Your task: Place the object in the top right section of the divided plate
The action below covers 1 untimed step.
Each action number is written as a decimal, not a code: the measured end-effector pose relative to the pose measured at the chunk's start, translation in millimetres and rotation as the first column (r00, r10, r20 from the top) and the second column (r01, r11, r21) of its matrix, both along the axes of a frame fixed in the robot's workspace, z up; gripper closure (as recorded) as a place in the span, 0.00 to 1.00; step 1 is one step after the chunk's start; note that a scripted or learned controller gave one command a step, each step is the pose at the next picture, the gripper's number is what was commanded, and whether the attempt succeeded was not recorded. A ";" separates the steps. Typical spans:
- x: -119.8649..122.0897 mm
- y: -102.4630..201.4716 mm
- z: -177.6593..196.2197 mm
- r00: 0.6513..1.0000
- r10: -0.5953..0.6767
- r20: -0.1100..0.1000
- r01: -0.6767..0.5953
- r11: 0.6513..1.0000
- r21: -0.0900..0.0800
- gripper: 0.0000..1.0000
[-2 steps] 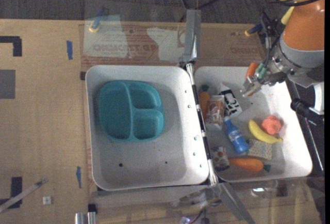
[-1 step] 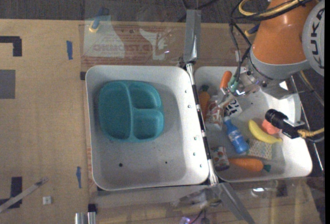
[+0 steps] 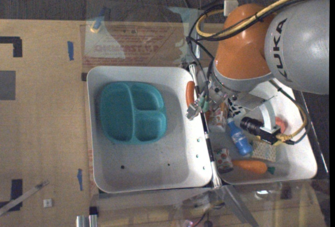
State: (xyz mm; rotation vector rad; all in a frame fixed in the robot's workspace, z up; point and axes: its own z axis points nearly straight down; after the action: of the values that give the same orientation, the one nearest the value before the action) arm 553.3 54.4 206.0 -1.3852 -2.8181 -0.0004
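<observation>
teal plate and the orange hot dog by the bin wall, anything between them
In the camera view, only bare white floor of the left bin separates the teal divided plate from the orange hot dog.

Light tan wooden bench [image 3: 42, 132] carries two shallow white plastic bins side by side: left bin [image 3: 149, 173], right bin [image 3: 303, 160], rims touching. Clear plastic sheet [image 3: 131, 37] lies flat behind left bin. Blue tape strips [image 3: 70, 50], black corner marks [image 3: 14, 45] and grey square patch [image 3: 6, 84] on bench surface, left side.

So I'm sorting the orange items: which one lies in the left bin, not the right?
The orange sausage-like piece, upright along the left bin's right wall. The carrot lies in the right bin.
</observation>
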 end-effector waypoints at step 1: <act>-15.6 71.3 -4.6 0.968 0.251 0.001 -0.251 0.968 0.000 1.00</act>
State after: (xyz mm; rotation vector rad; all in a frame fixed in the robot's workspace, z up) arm 537.7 125.7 201.4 -1.0178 -2.9714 -0.0010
